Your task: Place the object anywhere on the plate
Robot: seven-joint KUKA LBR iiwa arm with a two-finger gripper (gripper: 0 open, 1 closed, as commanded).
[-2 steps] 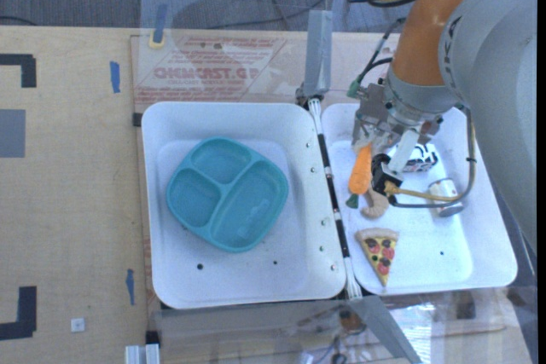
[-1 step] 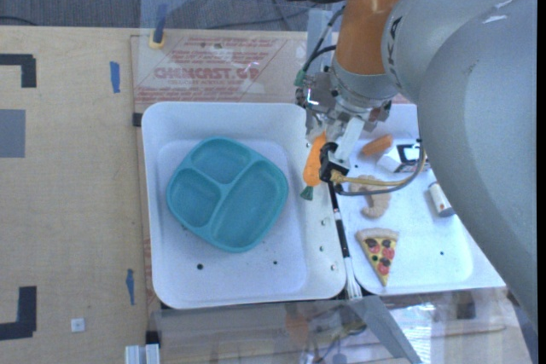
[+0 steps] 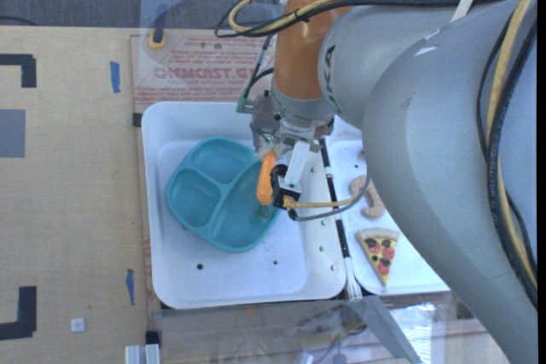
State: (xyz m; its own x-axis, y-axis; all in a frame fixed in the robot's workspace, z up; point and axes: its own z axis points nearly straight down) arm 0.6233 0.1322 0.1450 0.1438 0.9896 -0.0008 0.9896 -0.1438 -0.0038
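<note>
Look at left bin (image 3: 171, 268): teal divided plate (image 3: 213, 193) lies tilted in it. Your pincer (image 3: 266, 183) hangs over plate's right rim, fingers closed around orange object (image 3: 265, 181), which sits between them just above rim. In right bin (image 3: 409, 273) you see pizza slice toy (image 3: 379, 252) and tan piece (image 3: 370, 196), well apart from plate.

Light wood bench (image 3: 68, 209) carries two shallow white bins side by side, left bin (image 3: 230, 281) and right bin (image 3: 418, 268), touching along their inner edges. Blue tape strips (image 3: 114, 77) and black corner marks (image 3: 21, 68) sit on the wood
</note>
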